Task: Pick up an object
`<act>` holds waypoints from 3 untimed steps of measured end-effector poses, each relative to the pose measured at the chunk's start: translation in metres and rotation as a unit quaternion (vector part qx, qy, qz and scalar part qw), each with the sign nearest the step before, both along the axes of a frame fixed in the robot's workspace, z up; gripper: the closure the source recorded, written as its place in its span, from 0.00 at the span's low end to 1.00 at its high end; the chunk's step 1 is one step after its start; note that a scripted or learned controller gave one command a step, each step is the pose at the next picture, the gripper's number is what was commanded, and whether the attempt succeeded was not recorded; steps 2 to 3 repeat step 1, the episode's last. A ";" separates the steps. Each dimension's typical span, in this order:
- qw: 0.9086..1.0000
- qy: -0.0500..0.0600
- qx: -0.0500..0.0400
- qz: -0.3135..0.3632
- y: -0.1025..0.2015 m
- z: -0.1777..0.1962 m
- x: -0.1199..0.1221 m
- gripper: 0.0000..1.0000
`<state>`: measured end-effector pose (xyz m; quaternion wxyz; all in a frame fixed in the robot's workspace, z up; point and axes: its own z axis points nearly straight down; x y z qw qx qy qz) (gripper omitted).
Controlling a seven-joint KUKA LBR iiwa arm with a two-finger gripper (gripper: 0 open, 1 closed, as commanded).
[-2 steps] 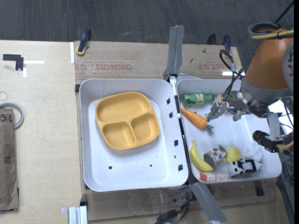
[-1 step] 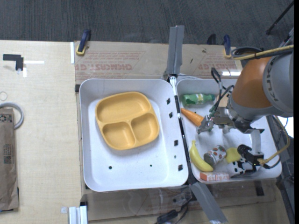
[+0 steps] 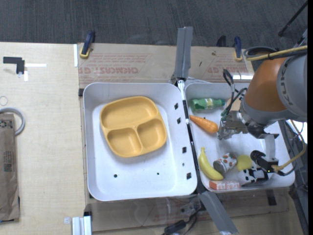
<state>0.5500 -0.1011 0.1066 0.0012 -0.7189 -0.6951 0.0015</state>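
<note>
The gripper [image 3: 226, 130] hung low in the right bin [image 3: 288, 180]; whether its jaws were parted could not be told. Nothing showed gripped, so the pick remained undone, a carrot [image 3: 204, 124] lying just beside them

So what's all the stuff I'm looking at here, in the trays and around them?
divided plate: one, yellow, three compartments, in the left bin
bottle: one, green, lying at the far end of the right bin
carrot: one, orange, right bin, just nearer than the bottle
banana: one, yellow, right bin, near-left part
small can: one, white and red, right of the banana
flat box: one, red and white, at the right bin's near edge
cow-patterned toy: one, black and white, right bin's near-right part
clamps: two, blue and yellow, on the cardboard behind the bins
brown bag: one, at the bench's left edge
arm: one, grey with an orange band, over the right bin
pincer: one, metal, just right of the carrot
</note>
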 end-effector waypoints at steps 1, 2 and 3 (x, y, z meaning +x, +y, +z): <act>0.997 -0.001 -0.001 -0.079 -0.020 0.152 0.018 1.00; 0.997 -0.001 -0.001 -0.079 -0.020 0.152 0.018 1.00; 0.997 -0.001 -0.001 -0.079 -0.020 0.152 0.018 1.00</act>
